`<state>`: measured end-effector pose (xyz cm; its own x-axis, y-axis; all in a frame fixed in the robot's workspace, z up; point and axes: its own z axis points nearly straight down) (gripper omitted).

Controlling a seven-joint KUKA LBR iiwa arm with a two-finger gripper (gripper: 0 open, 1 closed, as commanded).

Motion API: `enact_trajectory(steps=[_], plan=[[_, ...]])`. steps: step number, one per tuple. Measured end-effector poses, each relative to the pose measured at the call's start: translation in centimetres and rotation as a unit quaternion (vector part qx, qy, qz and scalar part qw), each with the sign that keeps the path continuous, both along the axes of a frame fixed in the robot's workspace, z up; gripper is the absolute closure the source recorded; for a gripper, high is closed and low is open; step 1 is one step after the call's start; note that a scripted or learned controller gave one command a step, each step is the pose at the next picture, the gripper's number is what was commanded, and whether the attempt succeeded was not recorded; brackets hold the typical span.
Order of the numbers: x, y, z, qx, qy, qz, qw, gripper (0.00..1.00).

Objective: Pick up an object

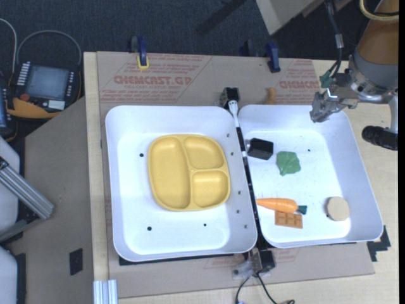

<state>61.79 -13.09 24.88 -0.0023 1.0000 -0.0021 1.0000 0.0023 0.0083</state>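
My arm (pixel 380 43) comes in from the upper right corner of the view, its orange band sitting just above the grey wrist. From there the wrist angles down and to the left, ending in my gripper (pixel 321 111), which hangs low at the far right of the scene with nothing visible between its tips.

A robotics lab, clearly: a brown cardboard-covered bench (pixel 190 75) held by blue clamps (pixel 142 52), two shallow white plastic bins (pixel 126 233), a black handheld control pendant with a screen (pixel 44 84) and loose black cables (pixel 253 290) beside dark carpet (pixel 158 11).
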Motion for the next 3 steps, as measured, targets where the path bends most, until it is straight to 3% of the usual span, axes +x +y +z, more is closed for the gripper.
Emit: enact_trajectory(steps=[3], plan=[[-6.3,15.1,1.0,0.0024,0.006,0.002,1.0000,1.00]])
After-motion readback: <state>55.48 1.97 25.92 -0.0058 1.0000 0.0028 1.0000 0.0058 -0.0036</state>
